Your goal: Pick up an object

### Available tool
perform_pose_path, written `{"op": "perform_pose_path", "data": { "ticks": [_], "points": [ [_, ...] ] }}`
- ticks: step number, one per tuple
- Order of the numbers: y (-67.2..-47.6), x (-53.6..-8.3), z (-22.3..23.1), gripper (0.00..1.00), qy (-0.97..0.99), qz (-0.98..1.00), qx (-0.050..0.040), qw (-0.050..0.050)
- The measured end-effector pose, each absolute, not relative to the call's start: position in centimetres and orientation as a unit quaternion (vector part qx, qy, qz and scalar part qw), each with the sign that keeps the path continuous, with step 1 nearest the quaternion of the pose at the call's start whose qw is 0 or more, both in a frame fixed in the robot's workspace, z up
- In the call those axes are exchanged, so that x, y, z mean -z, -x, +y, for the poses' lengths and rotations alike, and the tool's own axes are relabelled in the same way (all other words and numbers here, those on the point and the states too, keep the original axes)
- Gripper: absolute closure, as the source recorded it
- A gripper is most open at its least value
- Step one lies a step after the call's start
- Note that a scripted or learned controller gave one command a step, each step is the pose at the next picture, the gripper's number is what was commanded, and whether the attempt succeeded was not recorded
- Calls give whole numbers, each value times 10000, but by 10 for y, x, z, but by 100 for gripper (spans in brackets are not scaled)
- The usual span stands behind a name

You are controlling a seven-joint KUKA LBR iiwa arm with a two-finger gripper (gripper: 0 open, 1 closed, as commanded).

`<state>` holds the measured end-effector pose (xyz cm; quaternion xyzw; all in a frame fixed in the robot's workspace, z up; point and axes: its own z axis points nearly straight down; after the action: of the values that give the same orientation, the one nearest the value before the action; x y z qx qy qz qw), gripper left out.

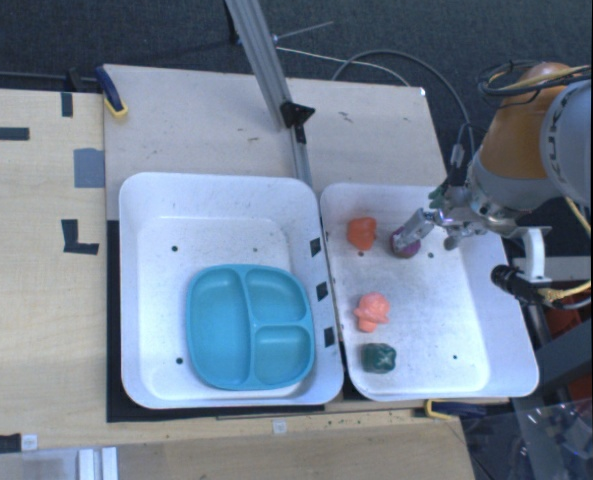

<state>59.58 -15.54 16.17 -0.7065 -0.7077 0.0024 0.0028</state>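
**Purple object at the fingers, right bin**

The purple object [407, 247] is lying near the far edge of the right bin [496, 368], right at the tips of the fingers [412, 232]. Whether they are gripping it, I cannot tell. An orange object [361, 233] is sitting just beside it.

Robot lab: taped bench [36, 268], two white bins [141, 208], cables [376, 63].

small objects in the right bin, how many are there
4. An orange rounded block at upper left, a purple piece by the gripper, a pink lumpy toy mid-left, a dark green chunk below. The arm may hide more.
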Motion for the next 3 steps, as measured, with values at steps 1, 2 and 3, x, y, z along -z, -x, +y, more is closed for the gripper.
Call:
{"op": "perform_pose_path", "data": {
  "ticks": [1,2,3],
  "points": [
    [-590,-117,-153,0,7064,-7078,-22,21],
    [-591,-130,-152,100,7059,-7083,-7,10],
    [-599,-174,-151,100,7064,-7078,7,-12]
  ]
}}
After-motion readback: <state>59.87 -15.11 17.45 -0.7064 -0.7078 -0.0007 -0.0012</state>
